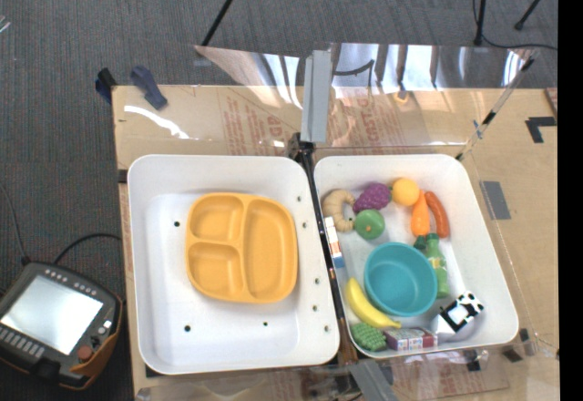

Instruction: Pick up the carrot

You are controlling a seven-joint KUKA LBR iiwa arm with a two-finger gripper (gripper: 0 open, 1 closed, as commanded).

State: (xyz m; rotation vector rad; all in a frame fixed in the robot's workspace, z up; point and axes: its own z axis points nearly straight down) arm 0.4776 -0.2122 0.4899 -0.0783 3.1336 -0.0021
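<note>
lying in the right bin (487, 235), the short orange carrot (419, 219) touches a red sausage (438, 212).

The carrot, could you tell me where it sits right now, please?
In the camera view the carrot lies in the right bin, near its far side, between the green apple and the red pepper.

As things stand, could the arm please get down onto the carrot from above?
Probably yes: the carrot lies uncovered on top. It is a tight fit, though, with the red pepper against one side and the orange at its end.
</note>
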